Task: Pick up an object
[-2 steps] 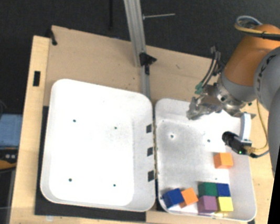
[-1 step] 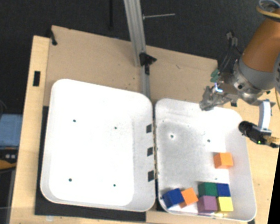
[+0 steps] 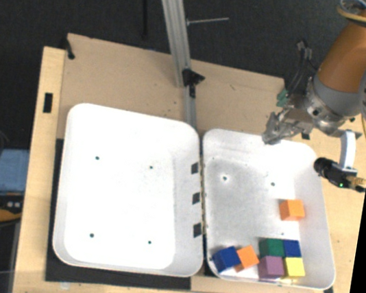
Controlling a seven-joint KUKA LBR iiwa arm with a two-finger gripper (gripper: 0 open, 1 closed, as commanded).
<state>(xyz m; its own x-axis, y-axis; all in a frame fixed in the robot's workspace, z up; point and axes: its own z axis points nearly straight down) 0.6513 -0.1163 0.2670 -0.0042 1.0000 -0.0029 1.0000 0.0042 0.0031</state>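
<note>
Over the right bin's (image 3: 319, 165) far edge hangs the pincer (image 3: 277, 134) — clenched or released, I cannot tell. Blocks crowd the near right corner (image 3: 268, 259) — a descent there could jam between neighbours; the lone orange block (image 3: 291, 209) looks safer.

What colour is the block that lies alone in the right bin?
Orange, seen clearly in the camera view.
</note>
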